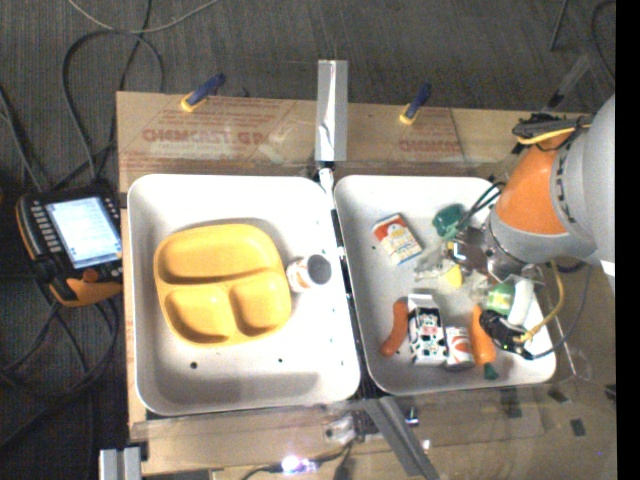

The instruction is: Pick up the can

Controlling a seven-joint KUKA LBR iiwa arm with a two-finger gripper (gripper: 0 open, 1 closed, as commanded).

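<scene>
Off the surface [140,133] at its 9 o'clock edge lies a small screen [75,230]. In the left bin [150,368] sits a yellow tray [222,280]. At the tray's 3 o'clock, touching its rim, is the can [312,270], a little round thing with a grey top, close to the bin's right wall.

In the right bin [365,348] there is a red and white carton [397,238] and a green thing [448,218] at its 2 o'clock. Lower down are an orange sausage shape [397,326], a black and white box [425,333] and a red and white thing [460,348], too small to name.

My pincer [458,253] hangs over the right bin, near the green thing. I cannot tell if it is apart or together. Nothing shows in it.

I think I am at the reaching step, with the grab not yet done. Next I need to go toward 9 o'clock, over the wall between the bins, and come down on the can. The tray and the wall sit tight on both sides, so there is little room.
</scene>
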